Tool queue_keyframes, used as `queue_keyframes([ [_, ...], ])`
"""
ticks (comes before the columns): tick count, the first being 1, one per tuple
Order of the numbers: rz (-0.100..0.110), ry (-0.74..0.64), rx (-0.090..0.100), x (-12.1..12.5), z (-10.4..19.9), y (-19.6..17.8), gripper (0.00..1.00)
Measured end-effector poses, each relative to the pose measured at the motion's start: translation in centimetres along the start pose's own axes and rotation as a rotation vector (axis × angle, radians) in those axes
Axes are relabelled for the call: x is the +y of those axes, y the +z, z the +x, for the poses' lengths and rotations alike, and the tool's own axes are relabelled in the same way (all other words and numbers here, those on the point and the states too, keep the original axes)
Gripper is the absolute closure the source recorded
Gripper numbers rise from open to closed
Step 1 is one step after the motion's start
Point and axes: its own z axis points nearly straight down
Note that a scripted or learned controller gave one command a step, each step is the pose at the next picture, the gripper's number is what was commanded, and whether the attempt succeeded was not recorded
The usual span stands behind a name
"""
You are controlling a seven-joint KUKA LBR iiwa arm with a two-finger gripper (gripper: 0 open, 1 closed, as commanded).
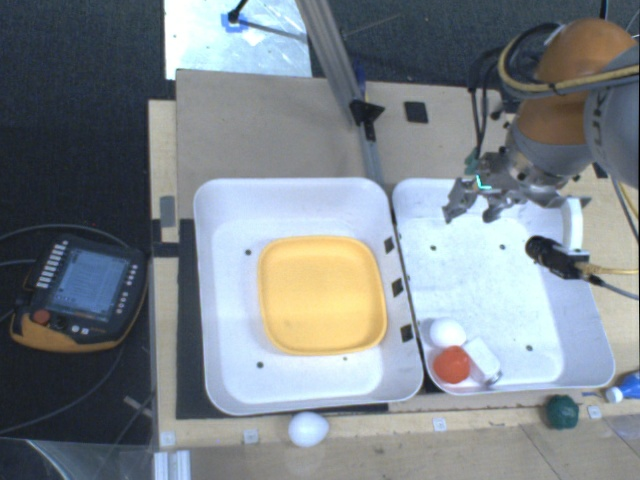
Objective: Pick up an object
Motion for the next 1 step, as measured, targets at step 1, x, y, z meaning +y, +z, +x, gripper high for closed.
queue_keyframes([
  [1,0.000,0.000,0.000,0.00,0.00,0.00,0.00],
])
